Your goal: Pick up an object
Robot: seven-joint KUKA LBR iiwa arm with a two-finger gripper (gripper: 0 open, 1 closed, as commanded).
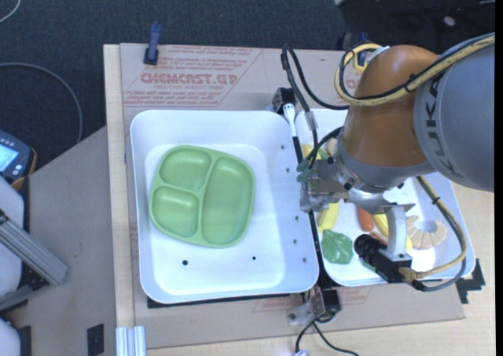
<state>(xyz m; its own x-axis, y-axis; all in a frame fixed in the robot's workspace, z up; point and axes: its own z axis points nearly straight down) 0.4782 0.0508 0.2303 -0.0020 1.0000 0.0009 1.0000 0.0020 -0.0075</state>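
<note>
My gripper (321,192) reaches down into the right bin (313,128) near its left wall, and the bulky orange and grey wrist hides most of it. Just below it lie a yellow piece (328,214) and a green leafy toy (337,247). To their right I see an orange piece (366,218), another yellow piece (381,226) and a pale white and peach item (429,234). A further bit of yellow (309,151) peeks out above the gripper. I cannot see anything held.
The left bin (157,130) holds a green divided plate (203,196). A narrow ridge where the two bin walls meet runs just left of the gripper. The arm covers the upper and middle part of the right bin.
</note>
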